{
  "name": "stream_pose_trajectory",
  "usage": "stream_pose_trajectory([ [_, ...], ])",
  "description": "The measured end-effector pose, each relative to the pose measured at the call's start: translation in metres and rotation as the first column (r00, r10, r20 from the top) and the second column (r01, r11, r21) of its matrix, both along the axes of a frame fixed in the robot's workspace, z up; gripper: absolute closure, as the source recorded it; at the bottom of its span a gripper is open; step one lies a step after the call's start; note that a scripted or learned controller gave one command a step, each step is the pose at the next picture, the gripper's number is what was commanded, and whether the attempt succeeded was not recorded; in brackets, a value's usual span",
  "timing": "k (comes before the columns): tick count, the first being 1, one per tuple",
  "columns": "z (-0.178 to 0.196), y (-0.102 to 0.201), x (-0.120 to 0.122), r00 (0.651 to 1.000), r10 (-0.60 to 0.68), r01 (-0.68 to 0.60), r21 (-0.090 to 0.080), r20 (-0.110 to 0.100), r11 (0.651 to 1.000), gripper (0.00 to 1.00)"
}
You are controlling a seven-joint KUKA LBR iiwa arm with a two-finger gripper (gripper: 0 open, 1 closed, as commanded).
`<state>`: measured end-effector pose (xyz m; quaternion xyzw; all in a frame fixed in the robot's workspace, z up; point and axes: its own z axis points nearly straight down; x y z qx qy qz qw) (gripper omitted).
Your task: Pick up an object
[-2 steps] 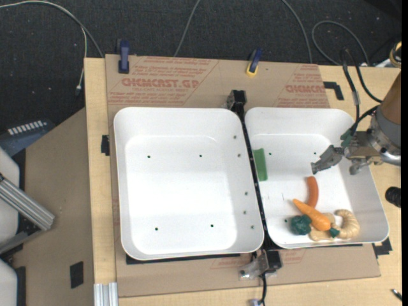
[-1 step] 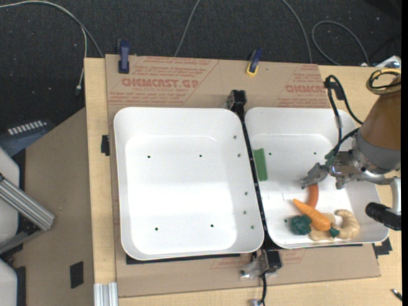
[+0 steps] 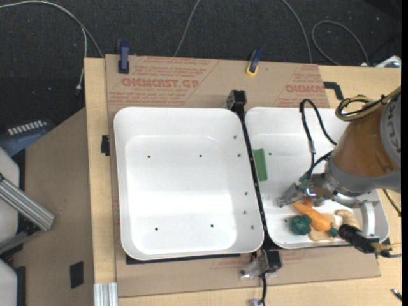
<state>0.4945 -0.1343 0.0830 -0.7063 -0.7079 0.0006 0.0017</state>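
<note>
The objects to be picked lie crowded in the near corner of the right bin (image 3: pixel 280 123): an orange carrot-shaped toy (image 3: pixel 317 218), a dark green piece (image 3: pixel 298 225) touching its near side, and a pale tan item (image 3: pixel 347 217) just beyond, with another yellowish bit partly hidden under them. They sit bunched together against the bin's front wall, probably because the shallow floor slopes them there, which leaves little free space around any one of them. A flat green strip (image 3: pixel 259 164) lies apart from the heap, along the wall shared with the left bin (image 3: pixel 137 123), where it would be hard to grasp. The gripper (image 3: pixel 294 195) hangs low over the far edge of the pile, just beside the carrot toy, reached in from the right on the grey and orange arm (image 3: pixel 363 148); its posture suggests an approach to that toy. Whether its tips stand apart or together cannot be told from this angle, and nothing shows between them. Black cable (image 3: pixel 307 123) loops from the wrist above the bin.
</note>
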Motion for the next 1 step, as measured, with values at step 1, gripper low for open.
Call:
stream_pose_trajectory([
  [1, 0.0017, 0.0139, -0.0135, 1.0, -0.002, 0.002, -0.001, 0.002, 1.0, 0.0],
])
